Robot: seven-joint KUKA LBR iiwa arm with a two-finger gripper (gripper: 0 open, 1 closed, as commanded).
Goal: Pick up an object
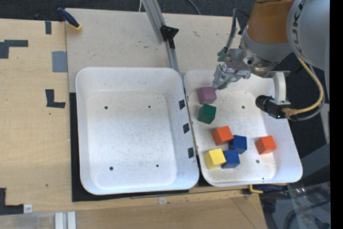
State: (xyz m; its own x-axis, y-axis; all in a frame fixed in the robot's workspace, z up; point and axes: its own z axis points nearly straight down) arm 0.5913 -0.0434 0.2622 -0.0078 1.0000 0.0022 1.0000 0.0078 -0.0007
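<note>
Several small blocks lie in the right bin (278, 166): a purple block (206, 95), a green block (207, 113), an orange block (222, 134), two blue blocks (238, 143) (231, 158), a yellow block (215, 157) and a second orange block (265, 144). My gripper (222, 81) hangs over the bin's far left part, just above and right of the purple block. Nothing shows between its fingers.
The left bin (131, 131) sits beside the right one. A slanted metal rail (153, 5) runs from the top down to the gap between the bins. A black connector with cables (272, 105) hangs from the arm over the right bin.
</note>
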